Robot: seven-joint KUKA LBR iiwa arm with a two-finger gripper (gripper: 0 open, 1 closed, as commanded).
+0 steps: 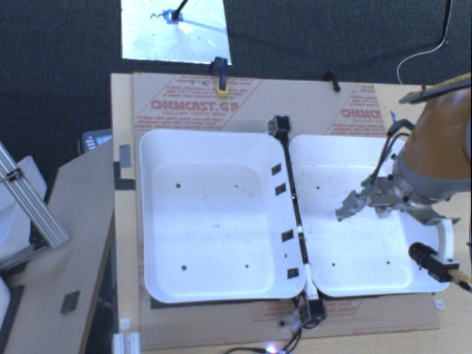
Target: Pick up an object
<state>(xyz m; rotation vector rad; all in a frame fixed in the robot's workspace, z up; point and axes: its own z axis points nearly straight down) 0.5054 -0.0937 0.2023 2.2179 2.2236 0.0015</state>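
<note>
Above right bin [324, 153], claw [348, 209].

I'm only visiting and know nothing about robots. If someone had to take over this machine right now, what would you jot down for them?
Pincer: over the right bin, toward its middle. I can't make out anything between its tips.
Left bin: white floor with a few small dark dots, which look like holes in the floor rather than objects.
Done: nothing picked up, as far as I can see.
Left: find an object, grasp it, lift it.
</note>
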